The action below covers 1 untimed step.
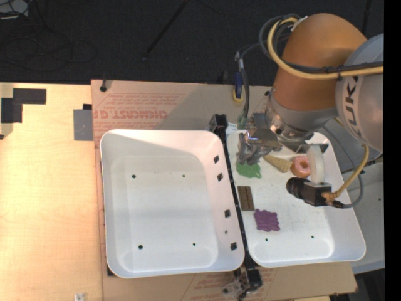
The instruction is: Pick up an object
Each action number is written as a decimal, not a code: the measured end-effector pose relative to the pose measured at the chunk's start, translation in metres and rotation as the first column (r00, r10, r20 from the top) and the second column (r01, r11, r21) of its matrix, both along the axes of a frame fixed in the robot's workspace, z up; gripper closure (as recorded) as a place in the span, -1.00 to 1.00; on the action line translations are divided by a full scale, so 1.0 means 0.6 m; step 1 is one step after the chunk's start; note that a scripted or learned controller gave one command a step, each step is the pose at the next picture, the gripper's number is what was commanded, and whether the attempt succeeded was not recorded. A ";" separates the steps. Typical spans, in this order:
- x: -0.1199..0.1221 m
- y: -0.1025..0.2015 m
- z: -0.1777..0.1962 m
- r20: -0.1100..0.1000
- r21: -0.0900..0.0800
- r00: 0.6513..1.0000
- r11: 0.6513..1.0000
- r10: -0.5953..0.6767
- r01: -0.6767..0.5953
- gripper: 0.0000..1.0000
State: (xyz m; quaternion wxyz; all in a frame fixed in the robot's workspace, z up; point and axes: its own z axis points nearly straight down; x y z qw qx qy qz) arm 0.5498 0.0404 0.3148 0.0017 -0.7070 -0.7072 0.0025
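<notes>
While the arm [319, 61] reached in over the right bin [313, 243], the left bin [163, 199] lay beside it. Its gripper [250, 148] hung low at the bin's far left corner, just above a green object [248, 168]; how wide the jaws stood I could not tell, nor whether they held anything. Nearby lay a pink ring [301, 165], a brown block [245, 199] and a purple cluster [266, 220]. A good grasp would likely need the fingers centred on the green piece, clear of the wall.

Bright glare on left bin [119, 149] floor (upper-left corner), dark background, soft focus overall.
</notes>
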 end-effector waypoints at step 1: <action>-0.039 0.040 0.031 0.003 0.002 1.000 1.000 0.002 -0.002 1.00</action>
